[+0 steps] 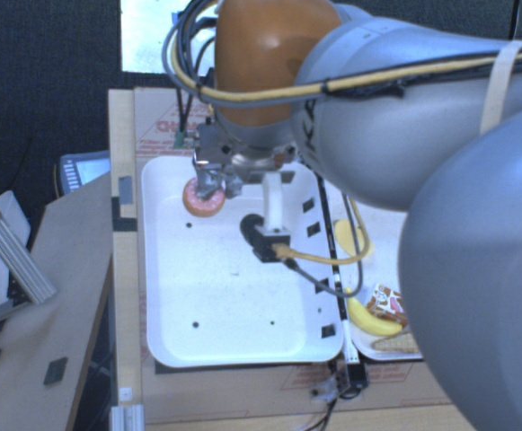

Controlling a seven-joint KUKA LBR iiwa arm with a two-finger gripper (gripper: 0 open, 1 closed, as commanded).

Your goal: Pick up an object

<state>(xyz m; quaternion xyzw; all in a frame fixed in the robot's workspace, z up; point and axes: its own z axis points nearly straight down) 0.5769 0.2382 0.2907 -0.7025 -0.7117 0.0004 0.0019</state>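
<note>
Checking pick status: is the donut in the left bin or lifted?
In the bin: the donut lies on the left bin floor, by the gripper.

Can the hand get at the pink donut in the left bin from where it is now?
Probably yes. The hand hangs right over the donut near the left bin's far edge, with nothing else lying beside it. How the hand sits on it, the arm hides.

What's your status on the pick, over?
Gripper low in left bin, at the donut; grip state unreadable. Donut at bin's far end, not seen held. Banana and a snack packet in right bin.
</note>
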